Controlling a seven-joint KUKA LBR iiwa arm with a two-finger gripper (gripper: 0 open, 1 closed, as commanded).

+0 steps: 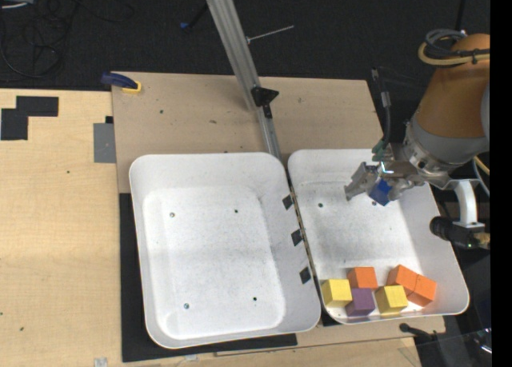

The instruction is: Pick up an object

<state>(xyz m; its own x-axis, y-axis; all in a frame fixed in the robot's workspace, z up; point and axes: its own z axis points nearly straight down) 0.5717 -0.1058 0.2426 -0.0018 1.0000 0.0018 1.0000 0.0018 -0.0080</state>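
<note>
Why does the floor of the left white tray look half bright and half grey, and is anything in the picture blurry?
In the camera view, a soft shadow dims the far part of the left tray, while its near floor is brightly lit. The blocks in the right tray look sharp; the hand and the blue thing at it look slightly soft.

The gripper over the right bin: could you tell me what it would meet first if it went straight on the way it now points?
The gripper points down and left, with a blue object seen at it. Straight on, it would probably meet the bare floor of the right bin first, though depth is unclear. The coloured blocks lie off that line.
</note>
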